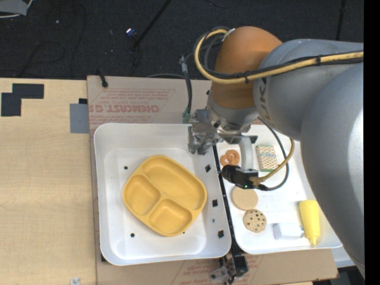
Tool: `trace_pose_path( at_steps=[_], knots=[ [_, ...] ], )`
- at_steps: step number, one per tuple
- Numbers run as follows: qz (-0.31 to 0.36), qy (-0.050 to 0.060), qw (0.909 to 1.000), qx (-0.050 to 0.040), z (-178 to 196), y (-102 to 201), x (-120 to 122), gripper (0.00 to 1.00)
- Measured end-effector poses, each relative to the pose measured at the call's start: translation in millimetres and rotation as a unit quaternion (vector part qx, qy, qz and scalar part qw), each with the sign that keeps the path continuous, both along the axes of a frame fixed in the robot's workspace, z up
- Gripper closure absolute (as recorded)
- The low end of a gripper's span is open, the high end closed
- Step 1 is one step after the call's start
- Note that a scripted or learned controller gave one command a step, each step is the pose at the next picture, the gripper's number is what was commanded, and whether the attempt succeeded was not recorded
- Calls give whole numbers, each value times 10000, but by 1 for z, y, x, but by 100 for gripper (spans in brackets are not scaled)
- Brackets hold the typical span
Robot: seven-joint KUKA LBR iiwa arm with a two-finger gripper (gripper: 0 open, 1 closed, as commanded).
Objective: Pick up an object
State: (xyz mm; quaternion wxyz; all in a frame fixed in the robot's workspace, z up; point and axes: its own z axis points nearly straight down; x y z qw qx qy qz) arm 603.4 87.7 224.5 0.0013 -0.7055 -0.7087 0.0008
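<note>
Presently, end effector point(202, 138): hangs over the wall between your two bins, toward their far side; you cannot tell how far open it is or whether it has hold of anything.
Plate point(165, 195): yellow, three compartments, flat in the middle of the left bin point(116, 159), turned cornerwise to it, with the large compartment toward the far right.
Bottle point(309, 218): yellow, on its side by the right wall of the right bin point(285, 189); the long axis runs far to near, the tapered end pointing near.
Pretzel point(230, 158): just right of the end effector.
Cracker point(266, 157): right of the pretzel.
Disc point(244, 198), cookie point(255, 220): nearer you, beside the dividing wall.
Block point(288, 231): white, just left of the bottle.
Bench point(41, 189): pale wood.
</note>
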Motion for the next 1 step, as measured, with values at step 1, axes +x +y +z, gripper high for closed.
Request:
trace_pose_path(
  at_steps=[1],
  knots=[
    [-12,1,10000,-7,0,-2,0,0]
  ],
)
